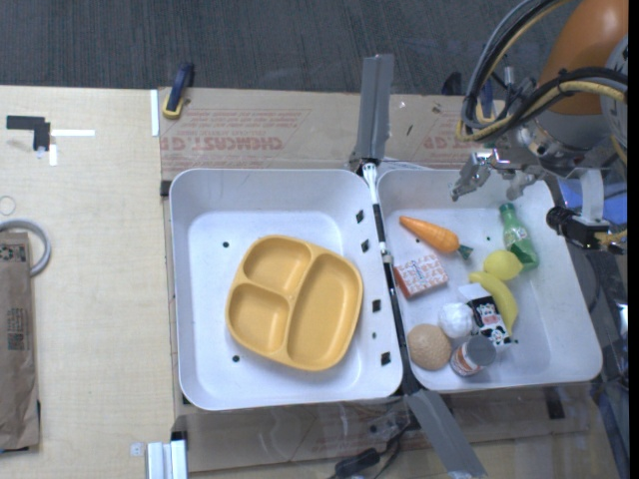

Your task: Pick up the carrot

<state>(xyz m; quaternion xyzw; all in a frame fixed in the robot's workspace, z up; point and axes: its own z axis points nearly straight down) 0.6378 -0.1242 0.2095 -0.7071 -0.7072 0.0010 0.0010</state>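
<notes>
Even, bright light falls from overhead, with no harsh highlights. The white bins look slightly washed out but keep their edges. The yellow plate casts only a faint, soft shadow onto the bin floor. The pale table is evenly lit. The dark floor along the top is dim and grainy. Overall sharpness is moderate; small labels are unreadable, and the arm's cables look slightly soft.
</notes>
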